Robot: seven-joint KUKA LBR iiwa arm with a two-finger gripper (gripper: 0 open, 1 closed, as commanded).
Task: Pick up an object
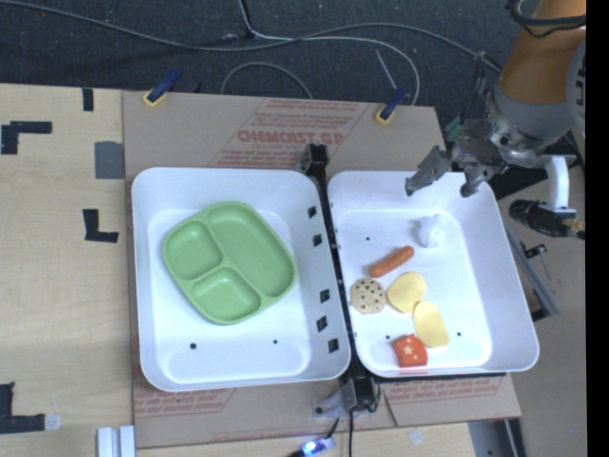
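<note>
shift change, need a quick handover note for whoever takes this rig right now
End effector: open, holding nothing, above the far edge of the right bin.
Right bin holds: white lump, toy sausage, cookie, two yellow chips, red block.
Left bin: green divided plate.
Done: nothing picked.
Left: descend, grasp one item, lift.

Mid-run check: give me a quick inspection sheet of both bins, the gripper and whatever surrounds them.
Surface: two white bins side by side, left bin and right bin, on brown cardboard.
Job's things: in the right bin a sausage, cookie, two yellow pieces, red block, white lump.
Clutter: green divided tray in the left bin.
Grippers: gripper open, holding nothing, above the right bin's far edge.
Cables: cable loops behind the bench.
Surroundings: two clamps.
</note>
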